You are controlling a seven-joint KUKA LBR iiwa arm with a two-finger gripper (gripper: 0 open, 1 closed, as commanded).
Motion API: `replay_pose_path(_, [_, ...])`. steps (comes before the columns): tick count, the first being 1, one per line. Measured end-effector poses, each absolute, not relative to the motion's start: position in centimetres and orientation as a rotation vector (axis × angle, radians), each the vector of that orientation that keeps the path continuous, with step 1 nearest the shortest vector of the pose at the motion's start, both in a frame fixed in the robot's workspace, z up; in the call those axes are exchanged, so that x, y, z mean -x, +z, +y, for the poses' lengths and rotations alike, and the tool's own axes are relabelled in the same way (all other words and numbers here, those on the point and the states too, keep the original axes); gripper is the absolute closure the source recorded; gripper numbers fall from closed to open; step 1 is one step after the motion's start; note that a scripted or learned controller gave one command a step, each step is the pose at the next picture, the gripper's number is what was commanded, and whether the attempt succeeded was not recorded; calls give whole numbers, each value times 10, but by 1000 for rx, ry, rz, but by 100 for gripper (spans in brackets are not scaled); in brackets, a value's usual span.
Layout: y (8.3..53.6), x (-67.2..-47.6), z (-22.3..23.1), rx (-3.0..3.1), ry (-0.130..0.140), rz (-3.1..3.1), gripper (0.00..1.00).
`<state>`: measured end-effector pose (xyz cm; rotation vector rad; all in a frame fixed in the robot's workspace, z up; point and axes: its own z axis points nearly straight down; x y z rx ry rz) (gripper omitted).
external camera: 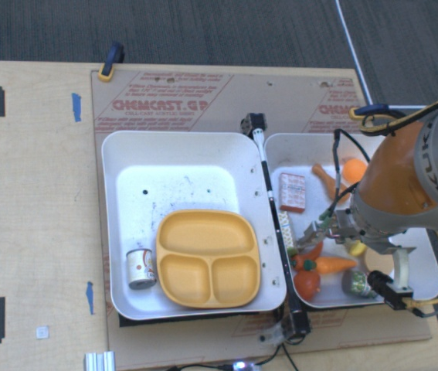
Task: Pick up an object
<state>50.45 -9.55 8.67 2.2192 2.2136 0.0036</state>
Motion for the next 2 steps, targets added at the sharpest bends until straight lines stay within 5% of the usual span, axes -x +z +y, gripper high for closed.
replay_pose_path(1, [97,-506,-95,-2216,9,2212,100])
replay_pose_path(2, [87,-561,-95,-2217,5,2219,100])
